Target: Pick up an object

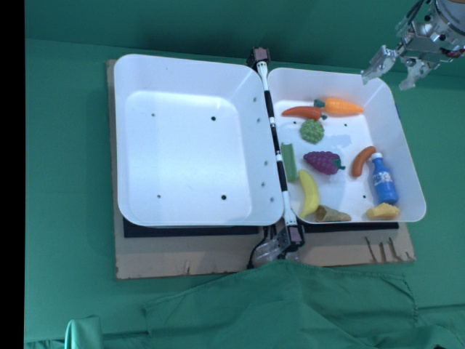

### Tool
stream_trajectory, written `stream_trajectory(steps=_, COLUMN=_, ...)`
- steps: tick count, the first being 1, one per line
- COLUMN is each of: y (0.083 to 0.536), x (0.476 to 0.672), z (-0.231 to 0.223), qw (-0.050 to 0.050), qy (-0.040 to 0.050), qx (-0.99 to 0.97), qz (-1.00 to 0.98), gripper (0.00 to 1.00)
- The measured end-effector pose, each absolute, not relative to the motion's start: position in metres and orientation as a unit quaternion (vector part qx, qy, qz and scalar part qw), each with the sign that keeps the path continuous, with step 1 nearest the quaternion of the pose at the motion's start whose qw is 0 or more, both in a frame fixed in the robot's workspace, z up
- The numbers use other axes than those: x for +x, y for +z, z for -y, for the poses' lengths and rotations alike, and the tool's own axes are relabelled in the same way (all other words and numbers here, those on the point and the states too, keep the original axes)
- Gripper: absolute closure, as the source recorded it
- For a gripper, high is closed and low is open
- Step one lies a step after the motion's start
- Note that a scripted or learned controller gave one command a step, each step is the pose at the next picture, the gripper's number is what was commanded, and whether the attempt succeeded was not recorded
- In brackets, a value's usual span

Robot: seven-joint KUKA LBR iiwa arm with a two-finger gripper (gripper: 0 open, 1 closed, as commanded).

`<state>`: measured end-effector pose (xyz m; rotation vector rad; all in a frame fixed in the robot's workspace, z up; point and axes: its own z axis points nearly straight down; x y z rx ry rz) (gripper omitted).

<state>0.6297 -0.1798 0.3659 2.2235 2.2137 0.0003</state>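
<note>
A robot gripper (397, 67) hangs above the far right corner of the right-hand white bin (409, 166), its two fingers (378, 64) spread wide apart with nothing between them. Toy foods lie below and to the left of the fingers: an orange carrot (340, 107) nearest, then a red chilli (301, 112), a green leafy piece (312, 131), purple grapes (322, 161), a sausage (362, 161), a blue bottle (382, 181) and a banana (309, 193). Judged from here, a descent could strike the bin rim, or close on two crowded toys.
</note>
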Motion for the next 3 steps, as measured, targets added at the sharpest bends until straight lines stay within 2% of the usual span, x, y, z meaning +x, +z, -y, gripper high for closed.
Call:
stream_trajectory(steps=1, y=0.267, x=0.656, z=0.18, qw=0.0, qy=-0.0015, qx=0.708, qz=-0.706, gripper=0.0)
stream_trajectory(steps=2, y=0.209, x=0.66, z=0.146, qw=0.011, qy=0.0075, qx=0.708, qz=-0.706, gripper=0.0)
stream_trajectory(steps=3, y=0.22, x=0.661, z=0.146, qw=0.013, qy=0.0089, qx=0.708, qz=-0.706, gripper=1.0)
